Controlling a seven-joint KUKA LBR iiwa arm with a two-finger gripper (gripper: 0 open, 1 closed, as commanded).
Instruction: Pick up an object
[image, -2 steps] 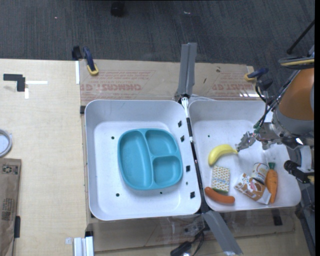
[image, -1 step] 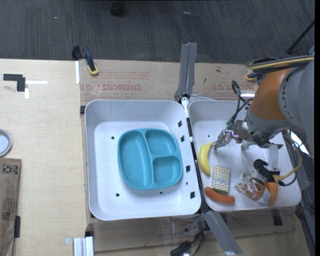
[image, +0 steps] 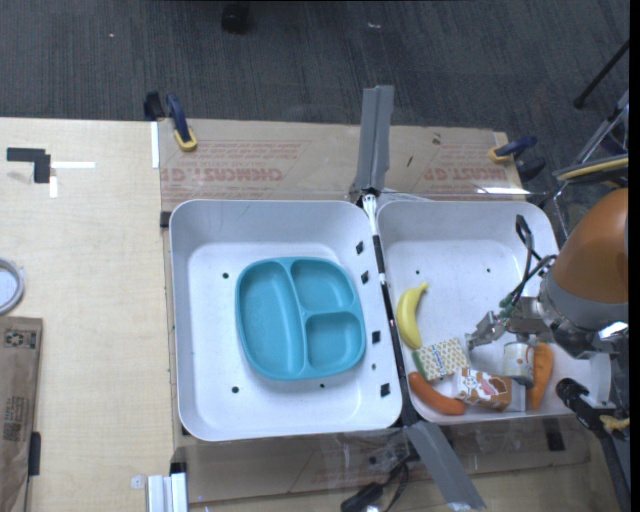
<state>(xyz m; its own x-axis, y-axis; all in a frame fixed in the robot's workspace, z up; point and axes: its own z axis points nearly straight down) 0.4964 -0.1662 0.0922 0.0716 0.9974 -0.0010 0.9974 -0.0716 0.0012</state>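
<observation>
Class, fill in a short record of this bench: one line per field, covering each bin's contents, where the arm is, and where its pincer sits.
left bin: blue divided plate
right bin: banana, carrot, sausage, two small packets
arm: reaches in from the right, over the right bin
pincer: low over the right bin, beside the packets and carrot
clamps: one blue, one on the far right

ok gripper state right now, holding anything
gripper: low in the right bin above the small carton; open or shut cannot be told, nothing seen held.
</observation>
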